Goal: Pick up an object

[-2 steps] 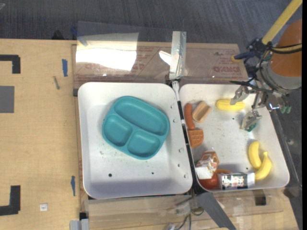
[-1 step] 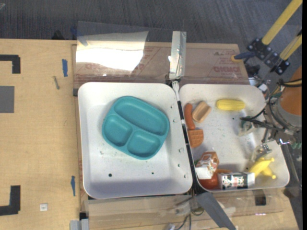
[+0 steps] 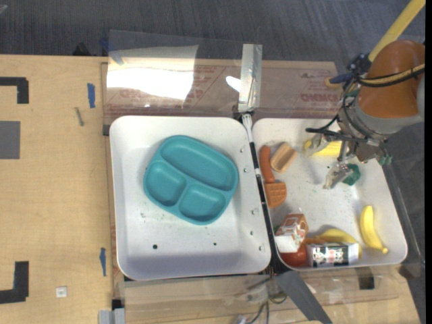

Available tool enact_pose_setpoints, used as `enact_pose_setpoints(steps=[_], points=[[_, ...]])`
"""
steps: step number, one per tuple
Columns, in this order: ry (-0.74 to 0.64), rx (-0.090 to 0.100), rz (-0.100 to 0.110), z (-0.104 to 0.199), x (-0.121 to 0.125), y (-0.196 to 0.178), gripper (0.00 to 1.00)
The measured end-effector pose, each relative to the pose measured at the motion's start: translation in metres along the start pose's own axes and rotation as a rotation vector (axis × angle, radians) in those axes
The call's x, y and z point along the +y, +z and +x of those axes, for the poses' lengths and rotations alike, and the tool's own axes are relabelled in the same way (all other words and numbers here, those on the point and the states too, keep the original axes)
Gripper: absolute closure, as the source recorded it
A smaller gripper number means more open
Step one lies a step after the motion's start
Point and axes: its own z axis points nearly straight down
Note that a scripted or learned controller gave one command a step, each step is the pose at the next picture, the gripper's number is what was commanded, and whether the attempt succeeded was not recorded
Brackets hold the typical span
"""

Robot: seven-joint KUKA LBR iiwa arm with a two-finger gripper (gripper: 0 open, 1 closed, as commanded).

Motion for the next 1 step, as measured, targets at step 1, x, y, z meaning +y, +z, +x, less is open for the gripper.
enact_pose_setpoints(steps=[1], points=[[-0.064, 0.01, -0.003, -0.0017, -0.0342, 0.0218, 0.0]])
